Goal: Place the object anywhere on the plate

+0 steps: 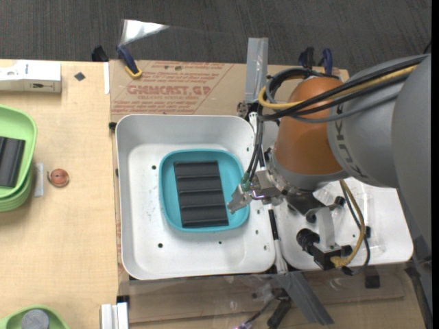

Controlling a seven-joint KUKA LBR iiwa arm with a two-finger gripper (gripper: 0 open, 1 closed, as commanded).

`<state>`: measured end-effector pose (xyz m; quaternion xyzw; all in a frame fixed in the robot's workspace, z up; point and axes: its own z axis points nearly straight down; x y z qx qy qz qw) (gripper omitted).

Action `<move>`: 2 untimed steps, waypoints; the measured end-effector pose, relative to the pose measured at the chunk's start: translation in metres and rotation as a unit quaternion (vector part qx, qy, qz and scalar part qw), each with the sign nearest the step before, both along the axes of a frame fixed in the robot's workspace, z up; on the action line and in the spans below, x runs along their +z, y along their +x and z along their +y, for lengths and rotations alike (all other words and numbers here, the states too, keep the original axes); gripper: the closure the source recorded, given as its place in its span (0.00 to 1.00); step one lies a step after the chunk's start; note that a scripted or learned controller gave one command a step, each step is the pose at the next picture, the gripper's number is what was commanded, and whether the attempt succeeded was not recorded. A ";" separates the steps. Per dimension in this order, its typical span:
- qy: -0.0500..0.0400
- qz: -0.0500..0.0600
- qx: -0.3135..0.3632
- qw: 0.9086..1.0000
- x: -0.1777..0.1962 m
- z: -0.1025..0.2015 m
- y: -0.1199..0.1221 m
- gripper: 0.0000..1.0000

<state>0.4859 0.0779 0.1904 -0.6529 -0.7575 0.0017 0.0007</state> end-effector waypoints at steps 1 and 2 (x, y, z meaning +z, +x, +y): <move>0.000 0.000 0.029 1.000 0.006 -0.046 0.030 0.00; 0.000 0.000 0.029 1.000 0.006 -0.046 0.030 0.00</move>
